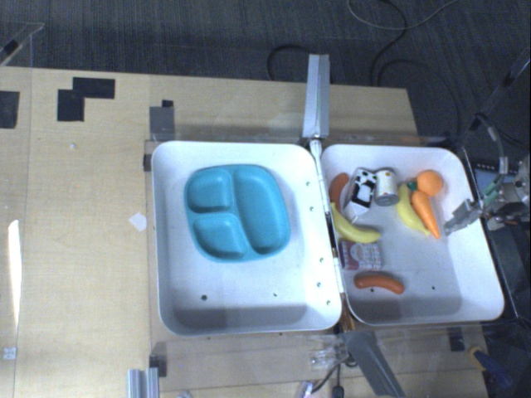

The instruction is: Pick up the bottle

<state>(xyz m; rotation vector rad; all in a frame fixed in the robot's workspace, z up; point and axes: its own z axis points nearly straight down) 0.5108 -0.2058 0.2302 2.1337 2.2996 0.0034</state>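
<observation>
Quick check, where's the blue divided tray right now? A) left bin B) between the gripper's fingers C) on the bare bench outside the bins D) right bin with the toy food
A: the blue divided tray lies flat in the left bin, while the banana and carrot sit in the right bin.

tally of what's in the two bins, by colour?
Blue: 1, divided plate, left bin
Yellow: 2, bananas
Orange: 2, carrot, round fruit
Red-brown: 2, sausages
Black-and-white: 1, carton
Grey: 1, can
Pinkish: 1, flat packet
Total: 10
</observation>
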